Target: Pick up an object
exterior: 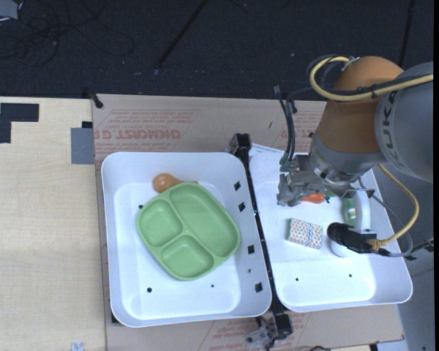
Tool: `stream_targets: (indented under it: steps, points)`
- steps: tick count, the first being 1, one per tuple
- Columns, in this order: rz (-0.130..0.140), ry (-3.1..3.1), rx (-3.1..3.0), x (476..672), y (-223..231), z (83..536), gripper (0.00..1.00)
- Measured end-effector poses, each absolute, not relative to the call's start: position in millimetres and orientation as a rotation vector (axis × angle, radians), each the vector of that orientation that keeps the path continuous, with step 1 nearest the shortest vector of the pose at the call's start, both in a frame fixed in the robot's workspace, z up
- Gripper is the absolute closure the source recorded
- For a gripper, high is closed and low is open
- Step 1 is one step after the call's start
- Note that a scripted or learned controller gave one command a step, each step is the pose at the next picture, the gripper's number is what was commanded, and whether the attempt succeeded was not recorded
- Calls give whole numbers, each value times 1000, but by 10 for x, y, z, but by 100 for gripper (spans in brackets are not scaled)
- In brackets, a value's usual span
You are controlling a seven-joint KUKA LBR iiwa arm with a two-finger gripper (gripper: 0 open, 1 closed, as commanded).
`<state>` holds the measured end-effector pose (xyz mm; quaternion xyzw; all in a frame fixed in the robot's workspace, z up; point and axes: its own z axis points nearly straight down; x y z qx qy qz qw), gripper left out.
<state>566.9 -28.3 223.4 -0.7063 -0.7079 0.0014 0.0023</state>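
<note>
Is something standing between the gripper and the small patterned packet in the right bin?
Nothing visible does. The gripper is low in the right bin, and the patterned packet lies just in front of it on bare bin floor.

pale wooden bench [36,218], with a brown cardboard sheet [175,123] flat on top. on the cardboard, two shallow white bins side by side: left bin [124,269] touching right bin [329,287]. left of the cardboard, a grey patch [81,144] and black marks [7,119].

Two white bins sit side by side. The left bin [124,269] holds a green divided plate [188,229] — the gripper [301,192] hangs over the right bin [329,287].
</note>
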Motion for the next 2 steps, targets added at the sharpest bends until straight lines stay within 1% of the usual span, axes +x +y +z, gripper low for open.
stream_targets:
  steps: [1, 2]
  points:
    - [1, -2224, -2214, 5587, 231, 2342, 100]
    - [2, -2225, -2212, 5463, 735, 2412, 100]
